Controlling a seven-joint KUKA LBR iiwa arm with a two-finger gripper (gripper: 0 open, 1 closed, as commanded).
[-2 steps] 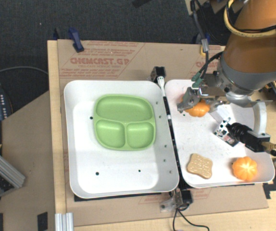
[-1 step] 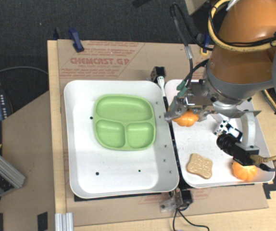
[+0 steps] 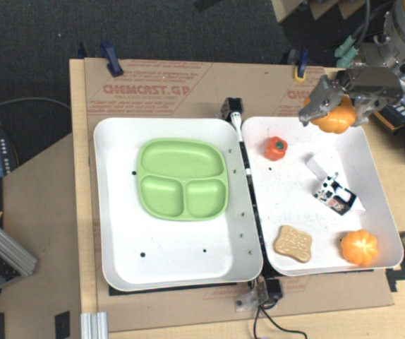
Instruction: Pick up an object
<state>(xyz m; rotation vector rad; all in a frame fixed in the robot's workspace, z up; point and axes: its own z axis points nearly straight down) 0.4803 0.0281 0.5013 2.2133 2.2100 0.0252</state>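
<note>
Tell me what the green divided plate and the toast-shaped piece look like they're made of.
The green divided plate looks like molded plastic: one even colour, a soft sheen, rounded compartment walls. The toast-shaped piece looks like a matte toy slice, maybe plastic or foam; its tan speckled surface shows no gloss, so I can't be sure.

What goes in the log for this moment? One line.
hand over right bin far edge | top orange in hand | plate in left bin

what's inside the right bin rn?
In the right bin: a small red tomato-like toy, a black-and-white packet, a toast slice, an orange pumpkin. A second orange pumpkin sits under the gripper at the far edge, partly covered.
</note>
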